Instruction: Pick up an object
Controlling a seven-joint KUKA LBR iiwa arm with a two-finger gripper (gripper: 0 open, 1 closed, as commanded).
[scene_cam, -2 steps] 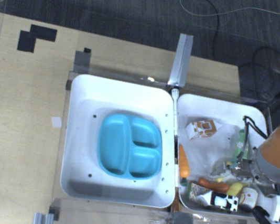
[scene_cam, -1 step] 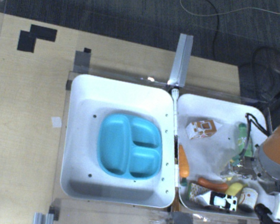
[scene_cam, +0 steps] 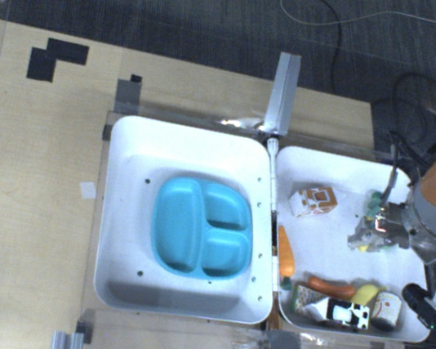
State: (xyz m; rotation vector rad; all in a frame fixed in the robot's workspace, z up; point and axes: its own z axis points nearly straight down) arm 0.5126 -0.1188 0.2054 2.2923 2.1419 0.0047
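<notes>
The gripper (scene_cam: 370, 232) hangs low at the right bin's (scene_cam: 343, 166) right side; its finger state cannot be told, and any catch is too blurred to confirm. Candidate objects: a small wrapped packet (scene_cam: 314, 200) near its left; a carrot (scene_cam: 285, 254), a lemon (scene_cam: 365, 294) and clutter along the front wall. Descend squarely over one isolated item, clear of the walls.
</notes>
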